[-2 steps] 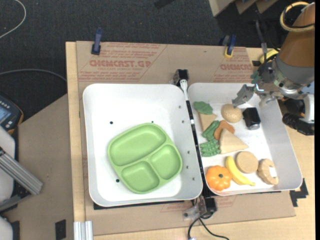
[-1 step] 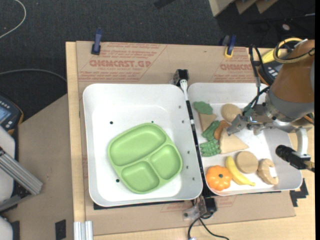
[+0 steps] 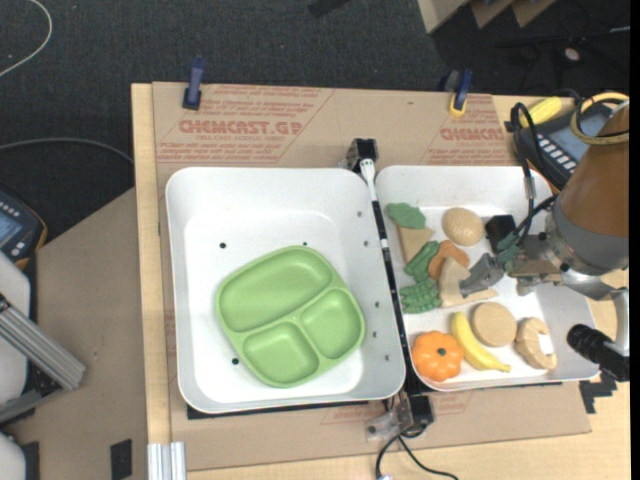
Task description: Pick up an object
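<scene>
The right bin (image 3: 452, 181) holds several toy foods. Among them are a tan potato-like ball (image 3: 462, 225), a green leafy piece (image 3: 405, 214), a green pod (image 3: 421, 258), an orange carrot piece (image 3: 447, 259), a dark green bumpy piece (image 3: 421, 295), a banana (image 3: 474, 341), an orange pumpkin (image 3: 438, 355), a round tan biscuit (image 3: 493, 323) and a bread-like piece (image 3: 535, 341). My gripper (image 3: 483, 274) hangs low over the middle of this bin, just above the biscuit and right of the carrot piece. A pale wedge (image 3: 457, 289) lies at its tip. Nothing is visibly held.
The left bin (image 3: 190, 268) holds a green divided plate (image 3: 289, 314). A black cable runs along the seam between the bins (image 3: 380, 238). The arm's orange band and grey wrist (image 3: 600, 208) cover the right bin's far right side. Clamps and a yellow-black device (image 3: 550, 128) sit at the bench's back.
</scene>
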Robot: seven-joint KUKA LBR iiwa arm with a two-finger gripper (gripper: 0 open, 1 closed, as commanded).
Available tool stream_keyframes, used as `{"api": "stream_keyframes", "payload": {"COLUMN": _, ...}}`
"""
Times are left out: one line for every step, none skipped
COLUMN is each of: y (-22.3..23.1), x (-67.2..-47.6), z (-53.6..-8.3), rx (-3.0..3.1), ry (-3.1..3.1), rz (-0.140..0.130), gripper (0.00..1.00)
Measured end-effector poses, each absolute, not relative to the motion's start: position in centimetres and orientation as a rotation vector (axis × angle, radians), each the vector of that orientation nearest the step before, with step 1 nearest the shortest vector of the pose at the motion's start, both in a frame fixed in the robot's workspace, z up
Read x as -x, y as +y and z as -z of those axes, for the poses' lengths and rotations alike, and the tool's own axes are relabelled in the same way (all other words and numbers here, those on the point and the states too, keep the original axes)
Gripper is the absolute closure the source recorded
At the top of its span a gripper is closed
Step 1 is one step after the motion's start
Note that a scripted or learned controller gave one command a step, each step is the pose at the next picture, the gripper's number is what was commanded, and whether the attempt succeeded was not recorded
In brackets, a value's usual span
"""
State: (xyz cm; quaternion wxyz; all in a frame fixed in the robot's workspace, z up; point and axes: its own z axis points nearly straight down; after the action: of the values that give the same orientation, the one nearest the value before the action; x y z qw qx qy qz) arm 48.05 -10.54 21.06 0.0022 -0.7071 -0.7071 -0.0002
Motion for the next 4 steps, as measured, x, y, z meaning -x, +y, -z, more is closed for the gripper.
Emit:
{"api": "stream_keyframes", "payload": {"y": -10.7, "x": -48.4, "z": -21.8, "rx": 2.222, "ry": -2.221, "rz": 0.001, "gripper": 1.0}}
{"api": "stream_keyframes", "payload": {"y": -0.2, "x": -47.8, "z": -18.2, "rx": 2.204, "ry": -2.227, "rz": -0.001, "gripper": 1.0}}
{"api": "stream_keyframes", "payload": {"y": 4.9, "x": -48.0, "z": -24.2, "rx": 2.215, "ry": -2.232, "rz": 0.01, "gripper": 1.0}}
{"api": "stream_keyframes", "payload": {"y": 4.5, "x": -48.0, "z": -24.9, "rx": 2.221, "ry": -2.224, "rz": 0.003, "gripper": 1.0}}
